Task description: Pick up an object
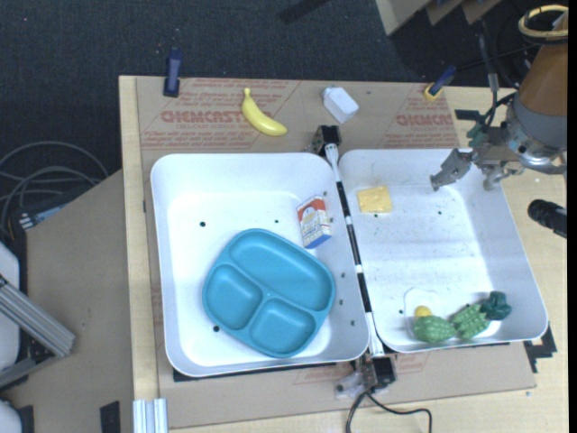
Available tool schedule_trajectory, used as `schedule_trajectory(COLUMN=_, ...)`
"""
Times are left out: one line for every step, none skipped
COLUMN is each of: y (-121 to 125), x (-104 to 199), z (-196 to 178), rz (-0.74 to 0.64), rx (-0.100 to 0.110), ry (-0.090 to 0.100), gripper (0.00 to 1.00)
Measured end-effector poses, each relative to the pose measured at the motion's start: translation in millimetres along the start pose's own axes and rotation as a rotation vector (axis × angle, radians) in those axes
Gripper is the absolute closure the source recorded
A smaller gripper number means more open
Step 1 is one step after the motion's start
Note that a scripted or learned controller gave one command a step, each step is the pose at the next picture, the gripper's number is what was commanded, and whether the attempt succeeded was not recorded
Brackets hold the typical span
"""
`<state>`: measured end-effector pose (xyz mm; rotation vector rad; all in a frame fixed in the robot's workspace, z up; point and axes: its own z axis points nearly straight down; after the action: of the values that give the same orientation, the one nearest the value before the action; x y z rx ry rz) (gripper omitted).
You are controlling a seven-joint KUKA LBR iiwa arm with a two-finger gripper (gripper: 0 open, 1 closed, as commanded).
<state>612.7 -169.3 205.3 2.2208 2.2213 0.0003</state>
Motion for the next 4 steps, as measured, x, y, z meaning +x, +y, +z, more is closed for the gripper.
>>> schedule_trajectory(y=53, x=70, z=93, rz=-0.001, rx=0.003, ry=0.002, gripper=0.0)
schedule_trajectory(y=53, x=74, z=121, rz=-0.001, rx=0.003, ry=0.001, gripper=0.0)
schedule_trajectory(y=54, x=76, z=120, rz=-0.001, rx=0.002, ry=0.0, gripper=0.0)
schedule_trajectory(y=56, x=76, z=108, rz=-0.002, rx=-0.005, ry=-0.001, gripper=1.0)
